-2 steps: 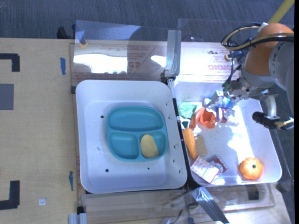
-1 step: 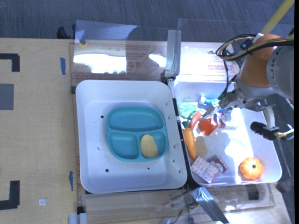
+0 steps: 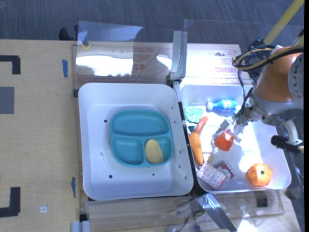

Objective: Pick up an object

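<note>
I see the claw (image 3: pixel 231 132) low over the middle of the right bin (image 3: pixel 275 178), and I cannot tell from this angle how it is set. A small red object (image 3: pixel 223 141) sits directly at its tip, touching or just under it; whether it is gripped I cannot tell. Left of the claw, an orange carrot (image 3: pixel 196 148) lies along the bin's left wall, with a green item (image 3: pixel 194 113) up-left of the claw near the far corner. A blue bottle (image 3: pixel 221 105) lies just beyond the claw toward the far wall. Below the claw rests a red-and-white packet (image 3: pixel 212 175); below and to its right, an orange fruit (image 3: pixel 259 174) sits near the near-right corner. Bare white floor shows to the claw's right. Farther left, the left bin (image 3: pixel 96 129) holds a teal divided tray (image 3: pixel 135 124) with a yellow potato-like piece (image 3: pixel 154 152) in its lower-right compartment.
</note>
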You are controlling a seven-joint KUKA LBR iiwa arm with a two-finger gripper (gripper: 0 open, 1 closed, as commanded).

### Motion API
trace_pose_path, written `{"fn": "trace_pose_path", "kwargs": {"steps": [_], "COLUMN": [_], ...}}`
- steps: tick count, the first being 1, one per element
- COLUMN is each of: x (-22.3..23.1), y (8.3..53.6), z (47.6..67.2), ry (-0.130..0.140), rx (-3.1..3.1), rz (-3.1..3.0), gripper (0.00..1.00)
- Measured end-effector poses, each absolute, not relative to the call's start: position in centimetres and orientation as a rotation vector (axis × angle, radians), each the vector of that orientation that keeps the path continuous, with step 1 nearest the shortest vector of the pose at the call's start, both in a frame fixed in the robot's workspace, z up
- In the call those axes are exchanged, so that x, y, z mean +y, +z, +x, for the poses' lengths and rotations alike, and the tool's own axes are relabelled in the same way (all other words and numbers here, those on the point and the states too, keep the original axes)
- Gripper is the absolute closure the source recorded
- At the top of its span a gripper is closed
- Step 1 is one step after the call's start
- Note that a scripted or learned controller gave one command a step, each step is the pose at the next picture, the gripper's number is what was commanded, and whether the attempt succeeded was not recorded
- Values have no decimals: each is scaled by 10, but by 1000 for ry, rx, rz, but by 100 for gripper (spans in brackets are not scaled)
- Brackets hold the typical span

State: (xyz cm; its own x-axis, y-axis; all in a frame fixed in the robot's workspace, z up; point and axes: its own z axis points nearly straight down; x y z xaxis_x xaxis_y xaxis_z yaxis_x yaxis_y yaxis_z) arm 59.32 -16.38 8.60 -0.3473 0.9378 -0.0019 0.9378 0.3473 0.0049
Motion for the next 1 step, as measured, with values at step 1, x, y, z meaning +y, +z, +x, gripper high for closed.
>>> {"fn": "trace_pose_path", "kwargs": {"steps": [1], "x": [-166], "y": [94], "z": [595], "ry": [7], "rx": [2570], "rz": [1795], "gripper": [100]}}
